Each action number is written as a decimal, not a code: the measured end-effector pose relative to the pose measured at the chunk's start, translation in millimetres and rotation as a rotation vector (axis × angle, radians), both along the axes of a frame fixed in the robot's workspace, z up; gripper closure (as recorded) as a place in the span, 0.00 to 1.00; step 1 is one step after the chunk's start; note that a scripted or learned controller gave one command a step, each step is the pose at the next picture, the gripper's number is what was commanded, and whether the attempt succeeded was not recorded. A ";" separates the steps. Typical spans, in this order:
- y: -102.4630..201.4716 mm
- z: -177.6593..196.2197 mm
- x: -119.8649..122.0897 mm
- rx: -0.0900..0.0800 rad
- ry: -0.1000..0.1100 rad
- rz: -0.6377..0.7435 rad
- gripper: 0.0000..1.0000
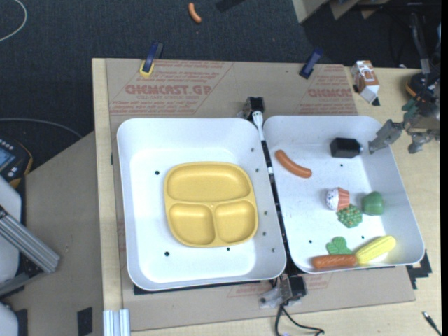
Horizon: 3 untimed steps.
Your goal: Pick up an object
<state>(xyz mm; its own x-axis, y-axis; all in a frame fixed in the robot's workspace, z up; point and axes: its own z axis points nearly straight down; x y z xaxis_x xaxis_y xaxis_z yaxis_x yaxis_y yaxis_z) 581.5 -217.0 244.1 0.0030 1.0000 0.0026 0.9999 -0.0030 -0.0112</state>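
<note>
My gripper (pixel 400 140) hangs over the far right rim of the right bin (pixel 308 135), open, with nothing between its grey fingers (pixel 382 134). A small black block (pixel 344 146) lies in the bin just left of the left fingertip, apart from it. Also in this bin are an orange sausage (pixel 292 164), a red-and-white toy (pixel 337 198), a green pepper (pixel 373 203), a broccoli piece (pixel 349 217), a yellow corn cob (pixel 376 248), a green leafy piece (pixel 338 245) and an orange carrot (pixel 334 261).
The left bin (pixel 140 187) holds a yellow divided plate (pixel 210 204). A small red-and-white box (pixel 365 80) sits on the bench beyond the right bin. Clamps (pixel 149 59) grip the board's far edge. An orange piece (pixel 194 12) lies on the floor.
</note>
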 end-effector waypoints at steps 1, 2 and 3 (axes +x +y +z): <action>0.3 6.8 2.6 -0.003 -0.012 0.003 0.00; 6.2 -38.2 -2.4 0.000 -0.006 0.003 0.00; 16.1 -87.0 -3.2 0.000 -0.005 0.004 0.00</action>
<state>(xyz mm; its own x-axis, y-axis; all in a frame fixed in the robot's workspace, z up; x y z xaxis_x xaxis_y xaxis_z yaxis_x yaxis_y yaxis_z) 578.2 -200.9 157.0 -0.0008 1.0000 0.0027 1.0000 0.0008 -0.0066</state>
